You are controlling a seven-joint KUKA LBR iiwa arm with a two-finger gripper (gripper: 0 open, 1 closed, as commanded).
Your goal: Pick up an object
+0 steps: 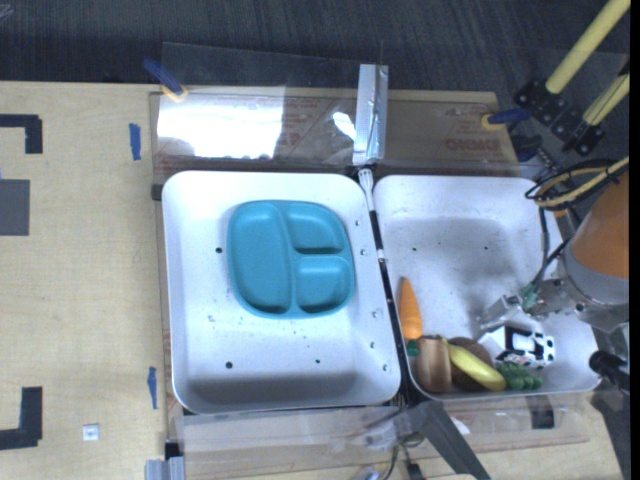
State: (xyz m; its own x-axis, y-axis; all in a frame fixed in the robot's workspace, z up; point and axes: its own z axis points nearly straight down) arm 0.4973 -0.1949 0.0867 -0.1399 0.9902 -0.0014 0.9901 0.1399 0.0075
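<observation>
On the pale wooden bench (70, 298) over dark carpet, the left bin (190, 268) bore a blue divided plate (292, 256), while the gripper (515, 313) hung beside the right bin's toy pile (480, 358), its grip impossible to judge.

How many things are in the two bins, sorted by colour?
Blue: 1, the divided plastic plate
Orange: 1, the toy carrot
Yellow: 1, the toy banana
Brown: 1, the rounded wooden piece
Black and white: 1, the small toy cow
Green: 1, the small leafy toy
Total: 6

Arm (605, 243) cut off, hand perhaps hidden
</observation>
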